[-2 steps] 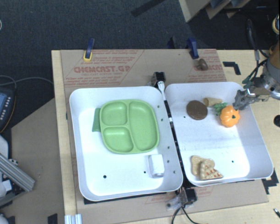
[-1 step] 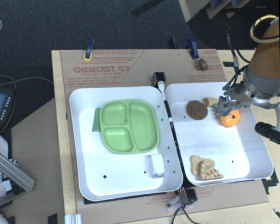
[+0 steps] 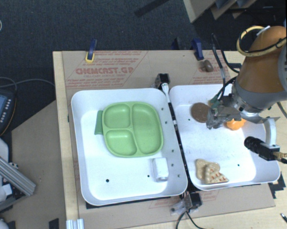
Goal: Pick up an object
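Note:
My gripper hangs low over the right bin, near its far middle. A brown round disc lies just left of the gripper, partly behind it. An orange object sits right beside the gripper on its right, partly hidden by the wrist. A tan waffle-like piece lies at the near side of the right bin. Nothing shows between the fingers.
The left bin holds a green divided plate with a dark green thing under its left edge, and a small white block near the front right. The grey and orange arm fills the upper right.

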Motion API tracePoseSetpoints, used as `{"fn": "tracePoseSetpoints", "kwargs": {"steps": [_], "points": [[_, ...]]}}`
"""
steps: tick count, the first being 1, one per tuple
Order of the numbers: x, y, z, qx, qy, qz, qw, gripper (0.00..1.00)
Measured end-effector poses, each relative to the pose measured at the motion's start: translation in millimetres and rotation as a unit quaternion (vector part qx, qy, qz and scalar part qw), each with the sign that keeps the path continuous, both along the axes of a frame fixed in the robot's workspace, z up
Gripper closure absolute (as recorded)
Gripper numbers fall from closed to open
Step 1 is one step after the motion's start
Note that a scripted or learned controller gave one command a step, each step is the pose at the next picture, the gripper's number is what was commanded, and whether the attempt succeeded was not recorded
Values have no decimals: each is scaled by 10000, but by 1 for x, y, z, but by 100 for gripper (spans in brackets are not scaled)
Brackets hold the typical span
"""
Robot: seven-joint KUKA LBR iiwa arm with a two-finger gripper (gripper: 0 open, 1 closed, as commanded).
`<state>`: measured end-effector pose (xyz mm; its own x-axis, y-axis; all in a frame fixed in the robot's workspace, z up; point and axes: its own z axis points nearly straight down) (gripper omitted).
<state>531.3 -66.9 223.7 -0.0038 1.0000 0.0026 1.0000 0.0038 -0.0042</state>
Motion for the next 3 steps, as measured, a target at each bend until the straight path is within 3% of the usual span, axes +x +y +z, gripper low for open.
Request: {"fn": "tracePoseSetpoints", "kwargs": {"steps": [1,2,3], "points": [[-16,49,11,2,-5,6,10000,100],[-26,58,7,-7,-1,-14,10000,100],[-19,64,-10,-9,5,-18,10000,100]]}}
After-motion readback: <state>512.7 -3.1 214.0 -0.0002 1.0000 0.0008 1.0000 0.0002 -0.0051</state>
